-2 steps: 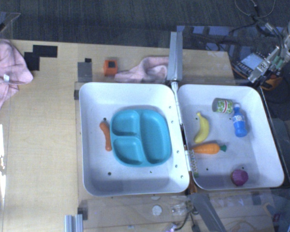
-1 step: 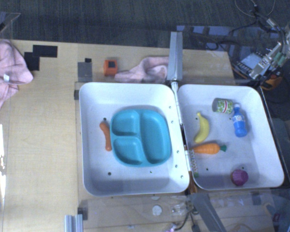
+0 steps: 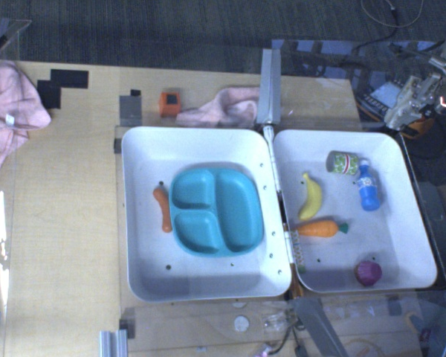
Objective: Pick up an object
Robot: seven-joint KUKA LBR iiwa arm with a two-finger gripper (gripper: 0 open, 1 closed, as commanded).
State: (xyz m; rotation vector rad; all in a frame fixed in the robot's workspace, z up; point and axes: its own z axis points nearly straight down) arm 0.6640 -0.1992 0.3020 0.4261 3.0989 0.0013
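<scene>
Purple ball (image 3: 368, 272) – right bin's (image 3: 409, 192) front | fingers (image 3: 415, 103) – beyond bin, grip state unreadable

Wooden bench (image 3: 67, 222), two white bins (image 3: 134, 222), pink cloths (image 3: 223, 110)

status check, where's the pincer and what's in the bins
Pincer parked past right bin's far corner, off the items. Right bin: banana, carrot, bottle, can, purple ball. Left bin: blue tray. Nothing blocking.
</scene>
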